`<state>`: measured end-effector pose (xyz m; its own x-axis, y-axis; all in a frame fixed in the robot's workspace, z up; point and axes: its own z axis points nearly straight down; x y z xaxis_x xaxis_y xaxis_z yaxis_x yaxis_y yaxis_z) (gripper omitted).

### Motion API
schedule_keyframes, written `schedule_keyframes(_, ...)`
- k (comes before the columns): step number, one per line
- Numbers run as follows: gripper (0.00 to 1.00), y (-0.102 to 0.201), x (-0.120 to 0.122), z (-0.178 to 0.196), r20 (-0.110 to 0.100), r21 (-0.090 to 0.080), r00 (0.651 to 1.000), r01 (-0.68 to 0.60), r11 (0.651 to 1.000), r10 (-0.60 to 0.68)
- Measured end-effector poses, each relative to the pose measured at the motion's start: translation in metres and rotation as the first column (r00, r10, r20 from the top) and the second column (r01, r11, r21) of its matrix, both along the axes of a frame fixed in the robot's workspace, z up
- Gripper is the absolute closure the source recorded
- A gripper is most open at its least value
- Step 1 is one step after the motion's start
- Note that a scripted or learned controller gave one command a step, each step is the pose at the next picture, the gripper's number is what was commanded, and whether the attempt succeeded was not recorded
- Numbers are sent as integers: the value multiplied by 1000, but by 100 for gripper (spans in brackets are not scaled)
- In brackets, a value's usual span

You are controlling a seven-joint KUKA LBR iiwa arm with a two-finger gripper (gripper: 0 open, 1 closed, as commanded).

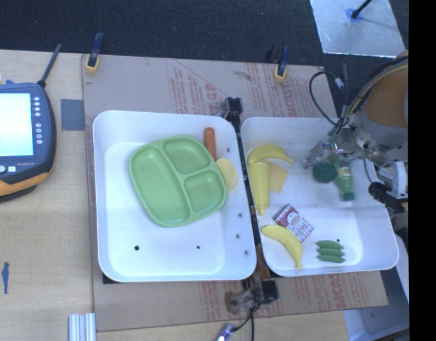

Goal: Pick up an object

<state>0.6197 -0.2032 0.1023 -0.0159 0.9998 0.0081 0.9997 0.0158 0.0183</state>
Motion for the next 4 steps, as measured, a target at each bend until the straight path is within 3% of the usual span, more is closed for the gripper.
schedule_keyframes(1,100,-4,0,12,2,-8,1000,1,1000,-1)
schedule_keyframes(2,0,-4,0,11,2,-8,1000,1,1000,-1)
schedule_keyframes(3,0,23,-35,-11,-23,-9,1000,10,1000,-10)
schedule_keyframes(4,100,22,-35,0,-24,-11,1000,7,1000,-7)
